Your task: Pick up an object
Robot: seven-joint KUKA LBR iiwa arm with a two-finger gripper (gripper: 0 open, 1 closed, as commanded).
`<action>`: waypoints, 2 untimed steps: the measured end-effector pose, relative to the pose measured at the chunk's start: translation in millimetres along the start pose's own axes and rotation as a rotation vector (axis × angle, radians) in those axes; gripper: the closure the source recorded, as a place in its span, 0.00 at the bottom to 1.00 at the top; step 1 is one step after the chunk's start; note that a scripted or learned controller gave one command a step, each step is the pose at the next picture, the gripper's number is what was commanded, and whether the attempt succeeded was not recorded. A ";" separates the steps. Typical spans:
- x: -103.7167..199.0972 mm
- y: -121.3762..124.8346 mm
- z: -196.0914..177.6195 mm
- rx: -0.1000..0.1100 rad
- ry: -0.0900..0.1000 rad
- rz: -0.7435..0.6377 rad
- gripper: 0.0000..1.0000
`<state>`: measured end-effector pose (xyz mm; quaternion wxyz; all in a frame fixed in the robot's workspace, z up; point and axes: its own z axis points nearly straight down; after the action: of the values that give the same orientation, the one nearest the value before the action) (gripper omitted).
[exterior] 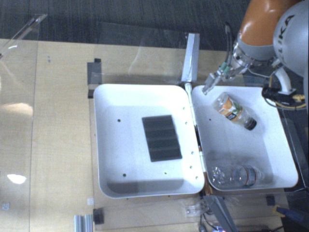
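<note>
Nearest, against the near wall of the shallow white right bin [258,146]: a clear plastic tumbler [239,174] lying on its side, hard to read through its own glare. Leave it alone; see-through walls pressed to a bin edge give a poor grip.

Further back, in the middle of the shallow white left bin [120,144]: a dark ribbed rectangular pad [161,137] lying flat. Skip this too, since it looks too low and too broad to close on easily.

In the far half of the right bin: a clear plastic bottle with an orange label and a dark cap [234,111], lying on its side, cap toward the near right, apart from every wall. Take this 1 as the target.

Just beyond it, above the far left corner of the right bin: the gripper [216,79], carrying nothing; cannot tell how wide it stands. Behind that, the grey arm with its orange band [263,18].

To do the step well:
1. Shift toward the near right until centred over the labelled middle of the bottle.
2. Turn the wrist to close across the body, not along it.
3. Open wider than the body before descending.
4. Descend straight and close gently, as a round body likely rolls when nudged off centre.
5. Lift slowly and check the hold.
</note>
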<state>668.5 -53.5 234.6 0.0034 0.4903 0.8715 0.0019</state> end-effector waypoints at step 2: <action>-65.8 -40.3 139.9 0.013 0.010 0.139 0.00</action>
<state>669.3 -130.6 94.7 -0.0043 0.5496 0.8354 -0.0011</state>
